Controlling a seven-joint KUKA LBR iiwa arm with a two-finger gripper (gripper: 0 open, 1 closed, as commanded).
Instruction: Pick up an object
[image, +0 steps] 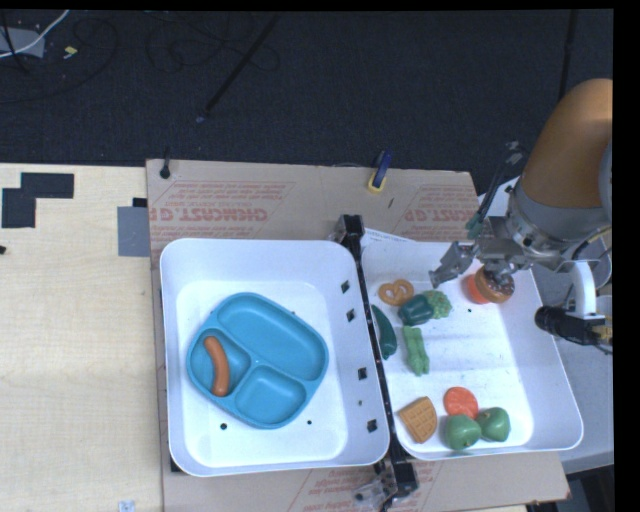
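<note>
My gripper (487, 268) hangs over the back right part of the right bin (540, 395), directly above a red-orange round object (490, 289) that it partly hides. To its left lie a pretzel (395, 292), a green broccoli piece (426, 306), a dark green cucumber (384, 331) and a light green pickle (415, 350). At the bin's front sit a tan cracker (418, 420), a red tomato (460, 400) and two green apples (462, 433) (495, 424).
The left bin (190, 270) holds a blue divided plate (270, 350) with a sausage (216, 364) in its left compartment. A black divider (362, 330) runs between the bins. The arm's grey and orange body (568, 160) rises at the right.
</note>
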